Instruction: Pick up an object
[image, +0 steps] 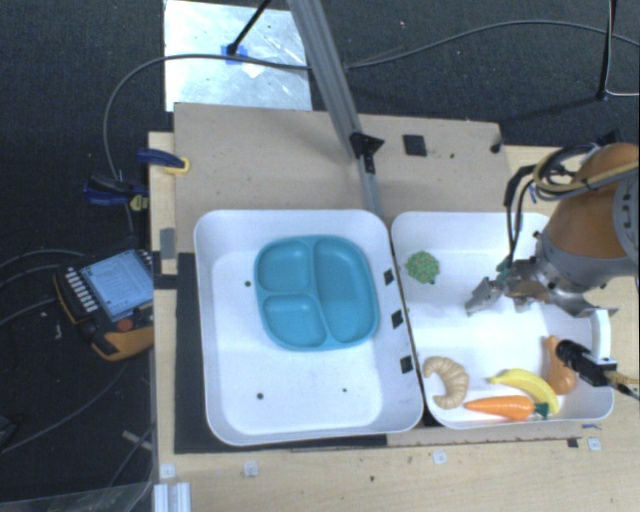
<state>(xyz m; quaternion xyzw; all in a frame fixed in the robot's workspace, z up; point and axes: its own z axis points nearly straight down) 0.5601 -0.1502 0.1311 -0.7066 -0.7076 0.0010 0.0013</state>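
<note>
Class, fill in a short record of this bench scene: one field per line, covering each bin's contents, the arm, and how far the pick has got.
left bin: blue divided plate
right bin: green broccoli, croissant, carrot, banana, orange-brown item by the right wall
arm: gripper above the right bin, right of the broccoli
held: nothing seen in the gripper
pick: not yet done

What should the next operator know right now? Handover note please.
Gripper: over the right bin, fingers apart, nothing between them.
Right bin holds green broccoli near its top left; croissant, carrot and banana along the near edge; an orange item at right, too small to name.
Left bin holds a blue divided plate.
Done: nothing picked yet.
Left: close on one object and lift.
</note>
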